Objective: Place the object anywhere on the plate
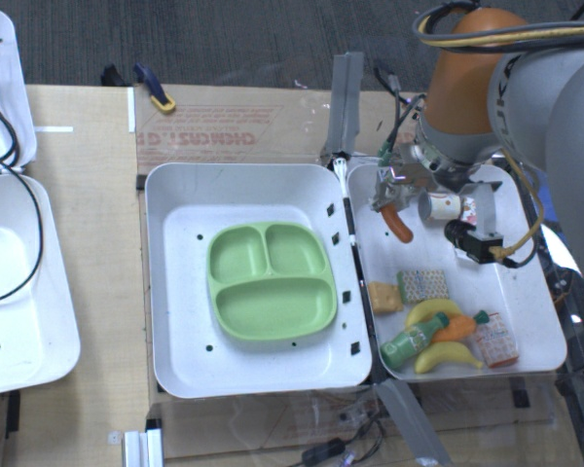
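The gripper (pixel 393 200) hangs over the back of the right bin (pixel 535 353), and a sausage (pixel 398 225) sits tilted right at its tip. Whether the fingers are clamped on it, I cannot tell. The green plate (pixel 272 280) lies in the left bin (pixel 170 261), well apart. A weak end-grip could likely drop the sausage while crossing the bin walls.

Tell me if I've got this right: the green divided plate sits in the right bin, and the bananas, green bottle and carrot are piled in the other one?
Not quite. The camera view shows the green divided plate in the left bin. The bananas, green bottle and carrot are piled in the other one, the right bin.
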You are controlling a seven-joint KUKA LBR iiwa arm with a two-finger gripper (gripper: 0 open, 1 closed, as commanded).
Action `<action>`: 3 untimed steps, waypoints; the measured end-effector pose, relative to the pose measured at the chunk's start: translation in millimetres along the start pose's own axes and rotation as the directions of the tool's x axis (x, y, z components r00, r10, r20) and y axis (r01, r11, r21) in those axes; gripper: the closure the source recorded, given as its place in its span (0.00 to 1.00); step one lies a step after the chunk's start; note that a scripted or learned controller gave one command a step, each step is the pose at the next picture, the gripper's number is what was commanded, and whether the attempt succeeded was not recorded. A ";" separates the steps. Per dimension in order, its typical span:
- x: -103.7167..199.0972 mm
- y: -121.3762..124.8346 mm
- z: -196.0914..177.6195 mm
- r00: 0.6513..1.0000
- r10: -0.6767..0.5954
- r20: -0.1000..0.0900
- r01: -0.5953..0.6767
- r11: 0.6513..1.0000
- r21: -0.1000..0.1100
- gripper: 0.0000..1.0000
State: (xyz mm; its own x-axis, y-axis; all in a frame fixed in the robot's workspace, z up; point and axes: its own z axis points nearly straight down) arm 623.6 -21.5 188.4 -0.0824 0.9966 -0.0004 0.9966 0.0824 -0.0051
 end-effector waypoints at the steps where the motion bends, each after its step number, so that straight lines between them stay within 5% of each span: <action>1: 79.6 -48.5 0.6 0.999 -0.055 0.001 0.055 0.999 0.002 1.00; 2: 103.7 -41.2 -32.4 0.998 0.063 0.002 -0.063 0.998 0.002 1.00; 3: 103.6 -41.3 -32.3 0.998 0.063 0.002 -0.063 0.998 0.002 0.00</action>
